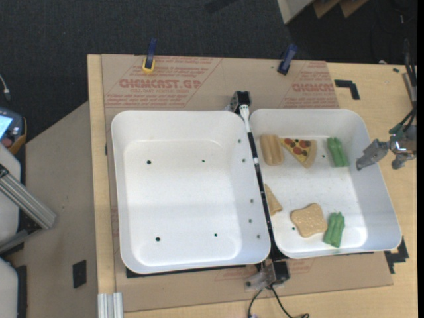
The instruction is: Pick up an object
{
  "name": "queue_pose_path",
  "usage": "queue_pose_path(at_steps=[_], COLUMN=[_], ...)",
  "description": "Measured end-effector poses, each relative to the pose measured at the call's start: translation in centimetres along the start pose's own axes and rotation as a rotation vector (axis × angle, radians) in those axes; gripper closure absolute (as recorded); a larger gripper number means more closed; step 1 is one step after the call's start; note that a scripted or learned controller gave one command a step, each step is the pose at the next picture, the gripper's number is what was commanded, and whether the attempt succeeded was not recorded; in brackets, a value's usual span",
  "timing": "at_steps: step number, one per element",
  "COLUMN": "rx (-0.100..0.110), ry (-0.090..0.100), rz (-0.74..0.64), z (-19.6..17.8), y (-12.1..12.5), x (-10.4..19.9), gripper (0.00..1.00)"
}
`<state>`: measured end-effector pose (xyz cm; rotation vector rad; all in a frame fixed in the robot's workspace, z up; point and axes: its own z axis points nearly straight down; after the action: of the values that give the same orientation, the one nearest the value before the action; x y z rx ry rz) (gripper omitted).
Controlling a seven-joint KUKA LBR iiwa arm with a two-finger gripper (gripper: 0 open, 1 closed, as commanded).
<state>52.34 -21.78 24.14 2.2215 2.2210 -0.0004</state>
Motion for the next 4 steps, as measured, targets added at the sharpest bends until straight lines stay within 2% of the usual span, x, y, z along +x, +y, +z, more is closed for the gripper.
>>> queue_pose_path(at_steps=[1,2,3,4], rx=[0.002,0.006,-0.019,-0.008], ry=[0.002,0.003,-0.008,-0.003], rz=[0.001,0.000,-0.006,-0.004], z=[-1.1,5.3,-7.7,-10.8], y=[-2.7,-2.5,5.1,7.2], x=[-0.6,-0.2,-0.6,1.3], gripper=[0.00,0.00,0.00,0.00])
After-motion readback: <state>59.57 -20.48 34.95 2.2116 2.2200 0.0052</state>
